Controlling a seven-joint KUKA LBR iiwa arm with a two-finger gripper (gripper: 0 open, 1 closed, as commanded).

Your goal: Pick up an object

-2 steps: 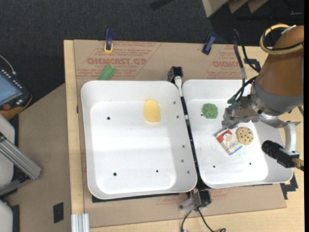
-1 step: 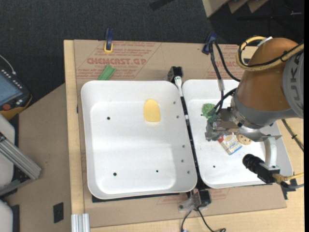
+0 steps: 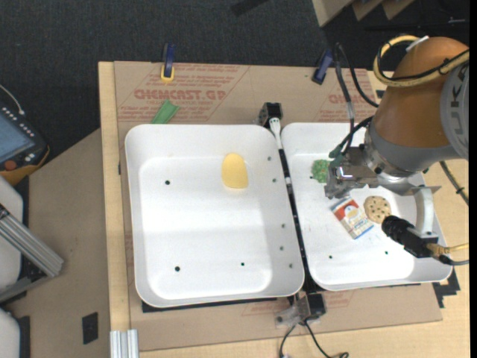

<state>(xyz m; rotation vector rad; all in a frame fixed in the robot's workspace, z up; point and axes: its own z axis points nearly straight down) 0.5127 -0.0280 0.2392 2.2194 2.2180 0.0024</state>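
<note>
Arm bent low — end effector [image 3: 337, 179] seemingly down.

Both bins [image 3: 149, 200] are white with a few small dark dots, and the board [image 3: 119, 125] under them is brown with faded red letters. The lump [image 3: 235, 171] is pale yellow — the piece [image 3: 321, 170] is green. The packet [image 3: 353, 219] is red, white and blue, the cookie [image 3: 377, 208] tan with dark spots, the arm [image 3: 417, 95] grey and orange.

- My one camera sits high above the bench [image 3: 112, 200] and looks down at a slant.
- I see both white bins [image 3: 149, 222] whole, from fairly far.
- The arm [image 3: 417, 103] comes in from the right.
</note>
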